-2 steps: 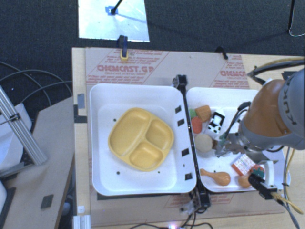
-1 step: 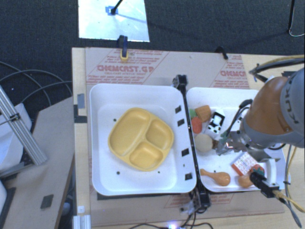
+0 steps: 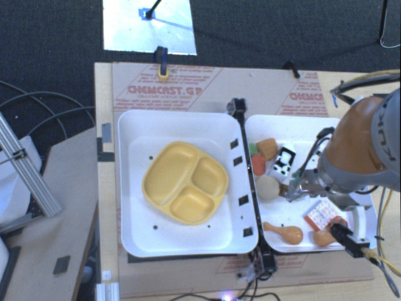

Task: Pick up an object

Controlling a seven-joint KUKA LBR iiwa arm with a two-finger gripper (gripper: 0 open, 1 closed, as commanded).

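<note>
Drumstick point(image 3: 283, 232), right bin's point(image 3: 301, 125) front, long axis left-right. Ball point(image 3: 268, 188) just left of my claw point(image 3: 294, 192), nearest item. Claw state: cannot tell.

I can read red words, "CHEMCAST GP", on the brown paper sheet point(image 3: 169, 88) under the bins. They show again upside down at its right side. The small red and white box point(image 3: 321, 214) has print too tiny to read.
</note>
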